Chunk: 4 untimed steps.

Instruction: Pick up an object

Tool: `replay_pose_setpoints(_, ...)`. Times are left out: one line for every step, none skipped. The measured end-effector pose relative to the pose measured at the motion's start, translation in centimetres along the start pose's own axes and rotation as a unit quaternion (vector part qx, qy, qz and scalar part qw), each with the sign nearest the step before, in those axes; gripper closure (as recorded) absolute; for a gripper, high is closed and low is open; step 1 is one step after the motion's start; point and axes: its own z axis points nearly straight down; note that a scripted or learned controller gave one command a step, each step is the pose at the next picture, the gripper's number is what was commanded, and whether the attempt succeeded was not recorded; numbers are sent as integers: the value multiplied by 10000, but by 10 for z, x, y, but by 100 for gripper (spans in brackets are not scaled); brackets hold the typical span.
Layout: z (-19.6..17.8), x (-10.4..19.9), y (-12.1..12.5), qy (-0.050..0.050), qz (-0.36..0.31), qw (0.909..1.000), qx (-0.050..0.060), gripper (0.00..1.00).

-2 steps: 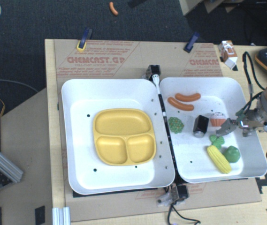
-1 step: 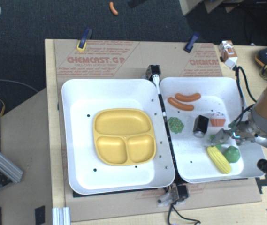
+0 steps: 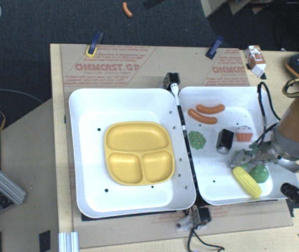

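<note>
the yellow corn cob (image 3: 246, 181) lies slanted in the right bin (image 3: 212, 190), touching a green object (image 3: 261, 174). the gripper (image 3: 250, 159) hangs just above both; its state is unclear.

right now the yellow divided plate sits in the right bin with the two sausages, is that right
Not quite. The camera view shows the yellow divided plate in the left bin; the two sausages lie in the right bin.

You have two bins side by side on the worktop (image 3: 138, 62). A divided plate (image 3: 138, 152) sits in the left bin (image 3: 81, 140); the right bin (image 3: 217, 190) holds two sausages (image 3: 206, 113) behind the corn (image 3: 246, 181).
</note>
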Motion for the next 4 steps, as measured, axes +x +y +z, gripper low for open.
replay_pose_setpoints(-13, -1, 1, -15, 6, 10000, -31, 100)
replay_pose_setpoints(-66, -3, 13, -30, -9, 10000, -60, 100)
replay_pose_setpoints(-117, 5, 21, -29, -17, 10000, -63, 100)
replay_pose_setpoints(-145, 5, 23, -27, -11, 10000, -55, 100)
